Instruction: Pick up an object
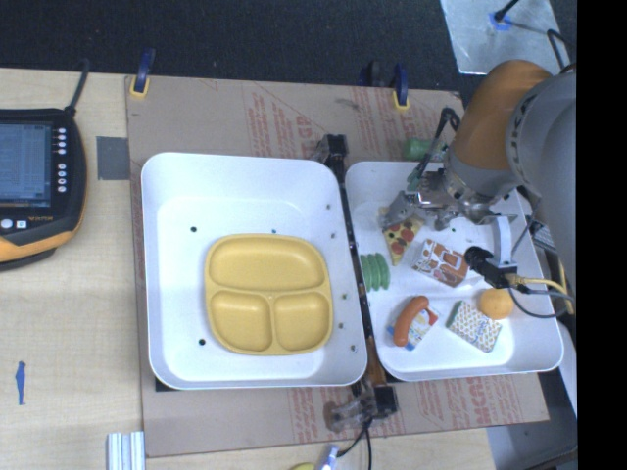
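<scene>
Closest to your lens, along the near wall of the right bin, lie a hot dog toy, a patterned packet and a small orange ball. Take that right bin as your landmark. To its left sits the left bin, which carries a yellow divided tray. A green ridged piece lies against the right bin's left wall.

Your gripper hangs over the far half of the right bin, with the orange-banded arm coming in from its far right corner. Just below the fingertips, toward the bin's left wall, lies a pizza slice toy; its long axis runs from the gripper down toward the near-left. A red and white wrapper lies near the bin's middle, a little nearer the camera than the gripper.

You cannot tell from this slant whether the fingers stand apart or together, and nothing visibly sits between them. In my judgement the pizza slice toy is the likeliest target, being nearest.
</scene>
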Robot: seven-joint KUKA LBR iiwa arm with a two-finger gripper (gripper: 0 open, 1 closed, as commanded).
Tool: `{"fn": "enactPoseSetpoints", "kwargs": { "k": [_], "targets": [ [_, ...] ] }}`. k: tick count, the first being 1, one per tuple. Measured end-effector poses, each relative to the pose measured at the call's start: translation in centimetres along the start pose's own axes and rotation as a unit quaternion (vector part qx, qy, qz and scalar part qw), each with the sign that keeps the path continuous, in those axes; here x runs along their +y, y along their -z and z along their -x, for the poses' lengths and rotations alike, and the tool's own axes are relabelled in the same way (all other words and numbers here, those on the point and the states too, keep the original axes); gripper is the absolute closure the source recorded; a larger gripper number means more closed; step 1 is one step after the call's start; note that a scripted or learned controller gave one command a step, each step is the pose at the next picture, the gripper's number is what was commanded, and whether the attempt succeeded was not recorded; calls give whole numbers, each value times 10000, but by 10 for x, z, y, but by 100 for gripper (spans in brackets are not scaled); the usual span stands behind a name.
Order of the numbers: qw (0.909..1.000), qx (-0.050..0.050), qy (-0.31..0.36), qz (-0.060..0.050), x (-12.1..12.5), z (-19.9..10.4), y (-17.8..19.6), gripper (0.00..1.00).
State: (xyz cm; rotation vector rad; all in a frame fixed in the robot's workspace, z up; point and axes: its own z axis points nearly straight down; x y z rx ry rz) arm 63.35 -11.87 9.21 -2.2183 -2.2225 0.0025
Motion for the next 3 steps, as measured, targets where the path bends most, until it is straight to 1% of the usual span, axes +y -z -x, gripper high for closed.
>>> {"fn": "enactPoseSetpoints", "kwargs": {
  "k": [1, 2, 3],
  "targets": [
    [10000, 0, 12, 4, 13, -23, 0, 0],
    [10000, -1, 1, 7, 23, 33, 59, 0],
    [10000, 1, 13, -11, 22, -18, -1, 0]
  ]
}}
